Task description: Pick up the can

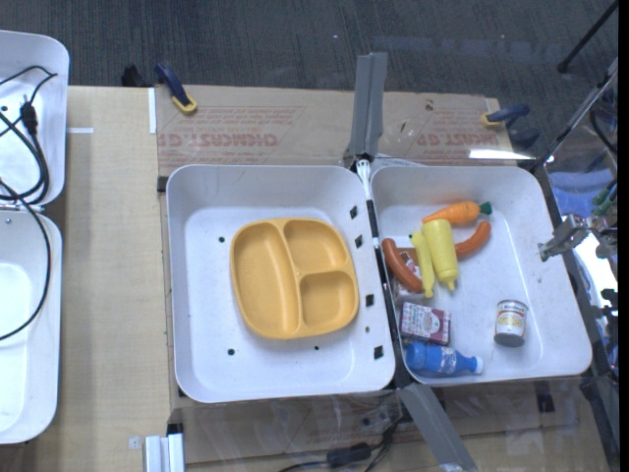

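Camera view finds the tool (562, 240) at the right edge of the right bin (550, 362), a small metal shape whose fingers are too blurred to say whether they stand apart or together; it holds nothing that can be seen. Below it and a little to the left, one can (510, 323) stands upright on the bin floor, well apart from the tool and alone in the lower right part of the bin. Further left lie one yellow bottle (439, 251), one carrot (453, 212) above it, two sausages (402, 265) (one either side of the bottle), one small pink carton (426, 322) and one blue bottle (440, 361) on its side along the near wall. Two bins sit side by side on the desk (113, 264); the left bin (197, 362) carries one yellow divided plate (294, 276) with three compartments.
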Tool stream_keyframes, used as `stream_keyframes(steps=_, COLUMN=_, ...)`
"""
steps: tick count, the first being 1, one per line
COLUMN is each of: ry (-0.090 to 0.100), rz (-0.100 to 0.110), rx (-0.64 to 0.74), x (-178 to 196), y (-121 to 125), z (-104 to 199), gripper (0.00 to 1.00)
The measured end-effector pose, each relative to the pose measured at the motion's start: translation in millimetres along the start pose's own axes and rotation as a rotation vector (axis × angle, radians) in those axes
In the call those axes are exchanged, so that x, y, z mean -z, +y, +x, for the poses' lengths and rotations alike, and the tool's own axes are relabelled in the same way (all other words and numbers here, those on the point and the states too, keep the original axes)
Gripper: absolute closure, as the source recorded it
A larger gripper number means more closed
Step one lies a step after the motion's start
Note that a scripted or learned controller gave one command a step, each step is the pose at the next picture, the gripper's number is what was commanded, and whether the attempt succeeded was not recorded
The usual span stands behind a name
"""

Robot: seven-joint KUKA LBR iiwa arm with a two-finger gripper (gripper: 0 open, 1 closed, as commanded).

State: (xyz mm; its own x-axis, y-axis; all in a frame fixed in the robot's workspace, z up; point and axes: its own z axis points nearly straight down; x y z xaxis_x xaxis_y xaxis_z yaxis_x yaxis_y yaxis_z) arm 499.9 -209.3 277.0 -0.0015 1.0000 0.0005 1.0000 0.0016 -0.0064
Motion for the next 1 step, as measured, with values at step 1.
stream_keyframes(steps=1, ry=0.003, rz=-0.007, rx=-0.271, x=-131.6, y=-17.9, z=-10.2, gripper=0.0)
